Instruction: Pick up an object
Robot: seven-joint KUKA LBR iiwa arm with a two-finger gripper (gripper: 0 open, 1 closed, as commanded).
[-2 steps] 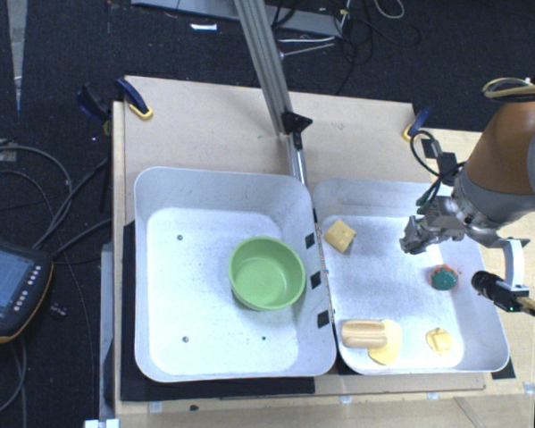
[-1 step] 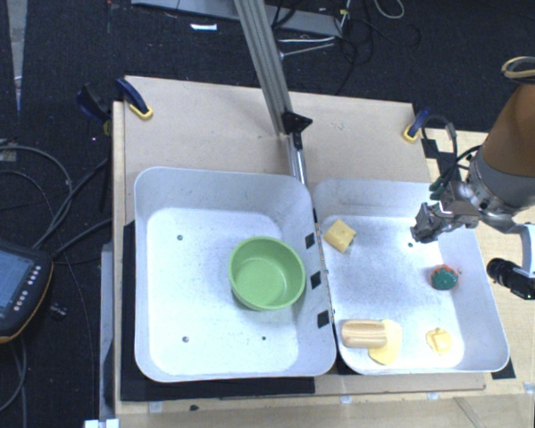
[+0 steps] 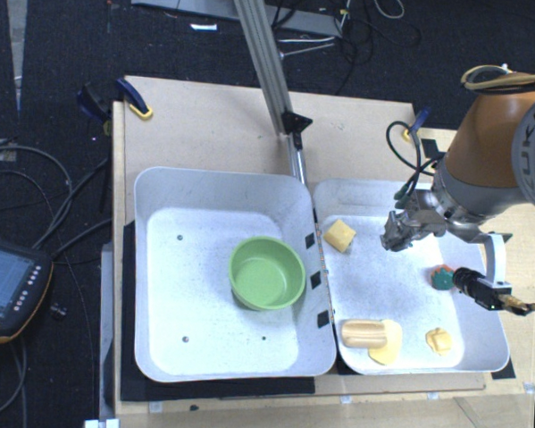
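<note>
yellow block (image 3: 340, 236) — lies just left of your end effector (image 3: 397, 235), in the right bin (image 3: 475, 354) | end effector — you cannot tell its state | teal object (image 3: 441, 279) — nearby to its lower right

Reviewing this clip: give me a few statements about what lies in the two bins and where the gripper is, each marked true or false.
1. The green bowl sits in the left bin. True.
2. The gripper hangs over the left bin. False: it is above the right bin.
3. A yellow block lies in the right bin near the divide between the bins. True.
4. The small teal object is inside the green bowl. False: it lies in the right bin, toward its right side.
</note>
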